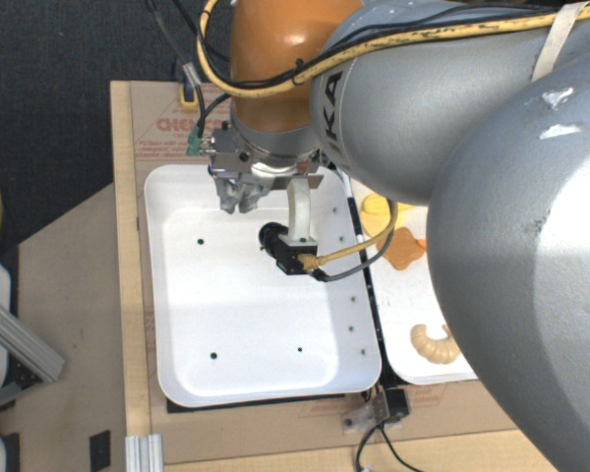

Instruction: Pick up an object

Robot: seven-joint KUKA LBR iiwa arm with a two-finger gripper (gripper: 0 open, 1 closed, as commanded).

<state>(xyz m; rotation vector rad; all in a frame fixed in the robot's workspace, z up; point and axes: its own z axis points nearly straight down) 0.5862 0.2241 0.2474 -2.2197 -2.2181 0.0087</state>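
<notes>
a: start at the fingers. what do you see?

b: the gripper hangs low over the far part of the left bin, close to its back wall. two short grey fingers point down, drawn close with at most a thin gap between them, and nothing sits there. so it holds nothing, as far as i can see.

a: and something to pick?

b: nothing loose lies near the fingertips. the objects are in the right bin: a yellow piece, an orange piece and a pale ridged piece, all well apart from the gripper.

a: so how far along?

b: i'd judge the pick not yet done; reaching an object, closing on it and lifting are all left.

a: anything in the way?

b: a black fitting on a white post with a yellow cable hangs just beside the gripper, and the big arm covers much of the right bin.
</notes>
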